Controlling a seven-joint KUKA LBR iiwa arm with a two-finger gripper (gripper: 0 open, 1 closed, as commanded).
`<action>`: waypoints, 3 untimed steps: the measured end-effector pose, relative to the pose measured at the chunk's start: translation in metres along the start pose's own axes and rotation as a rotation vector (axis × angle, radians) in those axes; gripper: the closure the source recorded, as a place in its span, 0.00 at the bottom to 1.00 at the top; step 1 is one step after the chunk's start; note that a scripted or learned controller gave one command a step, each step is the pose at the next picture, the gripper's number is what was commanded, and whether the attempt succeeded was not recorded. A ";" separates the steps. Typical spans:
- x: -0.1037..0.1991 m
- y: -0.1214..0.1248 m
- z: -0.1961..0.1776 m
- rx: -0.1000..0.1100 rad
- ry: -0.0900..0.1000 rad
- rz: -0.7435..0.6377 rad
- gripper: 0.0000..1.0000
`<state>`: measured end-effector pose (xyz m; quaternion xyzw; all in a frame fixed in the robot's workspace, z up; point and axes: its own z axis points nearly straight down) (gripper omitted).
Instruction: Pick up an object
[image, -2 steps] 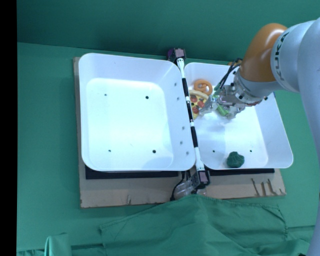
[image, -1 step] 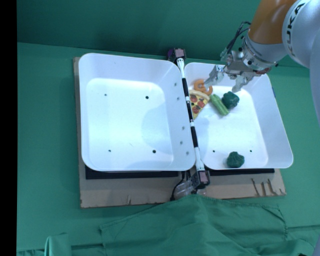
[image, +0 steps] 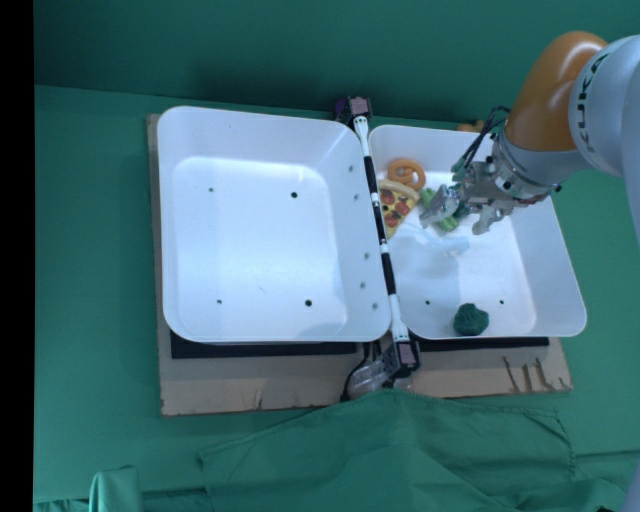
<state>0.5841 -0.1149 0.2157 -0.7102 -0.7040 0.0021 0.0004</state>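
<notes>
Noted several candidate objects in right bin (image: 560, 290). Recorded orange ring-shaped toy (image: 406, 171) to the left of gripper (image: 458, 214) and slightly farther back; pizza-slice toy (image: 396, 204) just left of gripper, against the bin's left wall. Observed small green item (image: 432, 198) touching gripper's left side, partly hidden; could not identify. Noted pale translucent object (image: 452, 243) directly beneath gripper, blurred, possibly touching. Logged dark green lumpy toy (image: 470, 320) well below gripper, near the bin's front edge, apart from all else.

Recorded gripper low over the right bin's rear-centre, fingers pointed down. Could not tell finger spacing or whether anything sat between them.

Noted grey arm with orange band (image: 548, 95) reaching back to the right of gripper. Saw left bin (image: 190, 140) well left of gripper, beyond striped divider rod (image: 380, 225). Noted both bins on cardboard sheet (image: 210, 385) over green-draped counter (image: 90, 250).
</notes>
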 end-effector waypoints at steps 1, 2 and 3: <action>0.002 0.004 -0.017 -0.014 -0.002 -0.002 1.00; 0.004 0.006 -0.063 -0.014 0.000 -0.008 1.00; 0.012 0.013 -0.117 -0.015 0.000 -0.017 1.00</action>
